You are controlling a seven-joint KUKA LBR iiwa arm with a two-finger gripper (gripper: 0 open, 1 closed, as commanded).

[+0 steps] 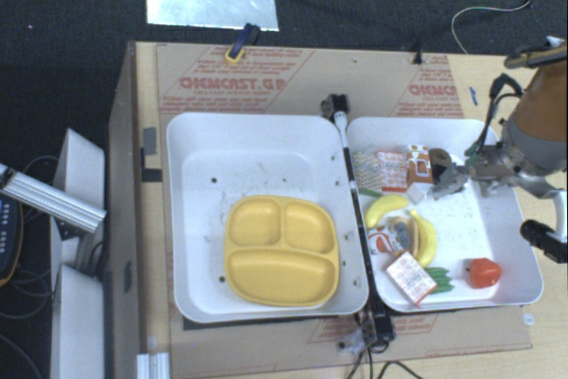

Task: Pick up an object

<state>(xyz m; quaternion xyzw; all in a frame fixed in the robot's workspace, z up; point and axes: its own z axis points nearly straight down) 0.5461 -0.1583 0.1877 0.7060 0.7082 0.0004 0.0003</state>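
Banana [390, 210], red tomato [482, 272], small packets [390, 169] scattered in right bin [524, 231].

My gripper [448, 180] hangs over the right white bin [524, 217], where bare floor lies open just below me. A yellow banana [399, 210], flat snack packets [380, 170] and a red toy pepper [484, 272] crowd the left and near sides. A yellow divided plate [282, 249] fills the left white bin [191, 191].
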